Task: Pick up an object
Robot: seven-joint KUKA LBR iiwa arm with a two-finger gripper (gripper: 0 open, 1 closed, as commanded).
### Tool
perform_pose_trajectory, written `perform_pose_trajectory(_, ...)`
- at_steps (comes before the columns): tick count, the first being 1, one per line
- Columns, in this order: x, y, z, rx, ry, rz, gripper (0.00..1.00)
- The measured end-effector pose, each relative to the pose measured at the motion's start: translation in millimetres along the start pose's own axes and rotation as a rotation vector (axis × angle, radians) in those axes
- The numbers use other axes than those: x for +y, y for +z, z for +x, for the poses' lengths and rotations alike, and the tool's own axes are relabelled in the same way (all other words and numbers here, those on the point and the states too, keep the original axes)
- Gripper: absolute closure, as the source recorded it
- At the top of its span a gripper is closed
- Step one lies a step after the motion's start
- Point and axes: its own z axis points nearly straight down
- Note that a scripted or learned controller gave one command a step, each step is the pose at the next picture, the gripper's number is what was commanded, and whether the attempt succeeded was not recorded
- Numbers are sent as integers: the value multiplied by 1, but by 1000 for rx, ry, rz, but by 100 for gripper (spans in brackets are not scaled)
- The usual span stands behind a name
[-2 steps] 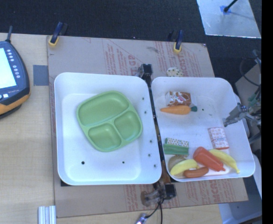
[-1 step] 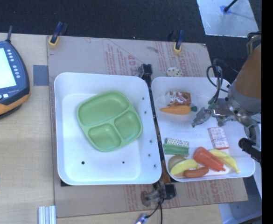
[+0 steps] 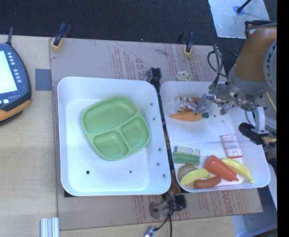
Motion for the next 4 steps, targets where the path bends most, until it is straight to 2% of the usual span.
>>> perform_pose_trajectory(1,39,32,-15,-2,0,-17,0)
perform_pose_trajectory(2,46,36,-2,-8,3,-19,0)
perform_pose_trajectory(3,48,23,0,-5,-1,-25,100)
perform_pose_trajectory(4,-13,49,-29,0,0,1,100)
